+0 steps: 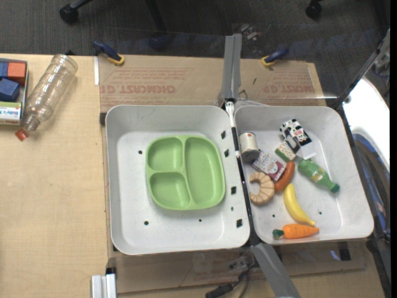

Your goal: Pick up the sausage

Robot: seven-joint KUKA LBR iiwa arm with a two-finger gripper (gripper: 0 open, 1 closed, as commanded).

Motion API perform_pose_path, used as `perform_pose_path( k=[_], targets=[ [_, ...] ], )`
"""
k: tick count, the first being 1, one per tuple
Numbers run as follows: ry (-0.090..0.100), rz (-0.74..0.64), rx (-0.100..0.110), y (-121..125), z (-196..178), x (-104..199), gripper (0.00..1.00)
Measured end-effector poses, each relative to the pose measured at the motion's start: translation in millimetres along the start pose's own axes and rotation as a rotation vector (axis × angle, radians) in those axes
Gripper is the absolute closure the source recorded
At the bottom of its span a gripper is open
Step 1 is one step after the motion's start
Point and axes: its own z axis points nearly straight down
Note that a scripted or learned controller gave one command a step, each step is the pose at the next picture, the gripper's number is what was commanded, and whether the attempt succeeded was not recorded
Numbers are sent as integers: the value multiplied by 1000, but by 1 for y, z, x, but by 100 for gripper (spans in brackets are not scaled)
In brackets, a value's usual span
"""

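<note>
The sausage (285, 174) is a small reddish-brown link lying at a slant in the middle of the right bin (347, 166). It touches a croissant-like pastry (261, 187) on its left and a small printed packet (267, 164) above it. A green bottle (317, 173) lies just to its right.
The right bin also holds a banana (296, 206), a carrot (296, 231), a small can (248, 144) and a black-and-white cow toy (294, 133). The left bin (124, 185) holds a green divided plate (185, 172). A clear plastic bottle (47, 90) and coloured blocks (12, 79) lie on the bench at left.
</note>
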Motion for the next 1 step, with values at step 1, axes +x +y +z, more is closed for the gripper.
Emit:
perform_pose_path(
  k=[1],
  targets=[
    [0,-247,0,0,0,0,100]
  ],
)
